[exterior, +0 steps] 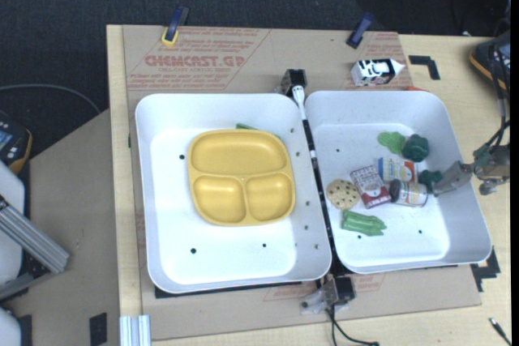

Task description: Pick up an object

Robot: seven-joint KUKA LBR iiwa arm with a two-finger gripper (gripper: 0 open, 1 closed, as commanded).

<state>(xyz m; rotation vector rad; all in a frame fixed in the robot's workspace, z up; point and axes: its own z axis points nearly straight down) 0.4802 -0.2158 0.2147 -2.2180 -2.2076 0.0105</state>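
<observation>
The right bin (454, 243) holds a cluster of small objects. Among them are a round cookie (342, 192), a light green vegetable piece (362, 223) and a red and white packet (369, 183). A white and blue can (396, 169) and a small dark-capped jar (409, 194) lie on their sides. Farther back lie a light green leafy piece (392, 141) and a dark green lump (417, 147). My gripper (451, 179) reaches in low from the right edge, just right of the jar, with a small dark green object (430, 176) beside its tip.
In the left bin (162, 255) a yellow divided plate (242, 176) lies over a green object (246, 126) that peeks out behind it. A black and white item (377, 71) sits on the bench behind the right bin. Clamps (173, 28) hold the board's far edge.
</observation>
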